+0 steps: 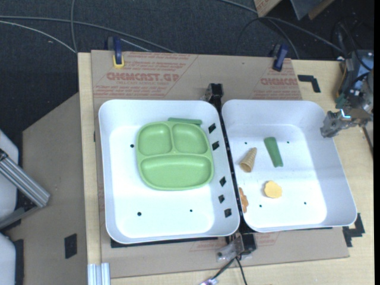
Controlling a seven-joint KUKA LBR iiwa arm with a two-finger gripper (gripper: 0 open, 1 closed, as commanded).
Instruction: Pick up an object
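A green plate [174, 157] fills the left bin [119, 218]; small toys lie in the right bin [332, 200].

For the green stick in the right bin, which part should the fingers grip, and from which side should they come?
Grip the green stick at its middle, coming straight down from above, the fingers closing across its narrow width. It lies flat on the floor of the right bin, long and slim, running roughly top to bottom in the view. The cone lies apart to its left, so there seems room.

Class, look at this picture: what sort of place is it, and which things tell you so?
Probably a robotics lab bench. Two white bins sit clamped to a board, loose cables trail over the dark floor, and toy items, a green plate and a cone, serve as test objects.
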